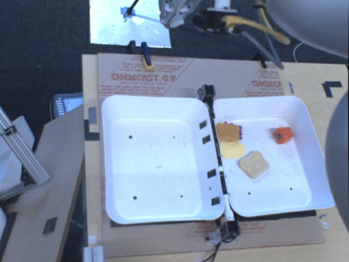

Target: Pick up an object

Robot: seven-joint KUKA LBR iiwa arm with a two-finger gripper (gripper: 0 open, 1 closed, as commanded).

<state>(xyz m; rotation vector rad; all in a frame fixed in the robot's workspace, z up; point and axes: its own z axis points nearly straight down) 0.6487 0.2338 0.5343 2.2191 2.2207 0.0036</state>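
The right bin (305, 195) holds several toy foods. An orange-brown sandwich piece with a purple edge (229, 131) lies near the divider. Just below it is a flat yellow disc (233, 150), and a tan slice of toast (253, 164) rests in front of that. A small red-orange pepper (282, 135) sits apart toward the right wall. My gripper (175, 9) hangs high at the top of the camera view, beyond the far edge of the bench and well away from all the objects. Nothing shows in it.
The left bin (109, 162) sits beside the right one, joined by a black clipped divider (212, 157). Yellow and grey cables (256, 29) trail from the wrist at the top. A shiny metal sheet (117, 15) lies behind the bench.
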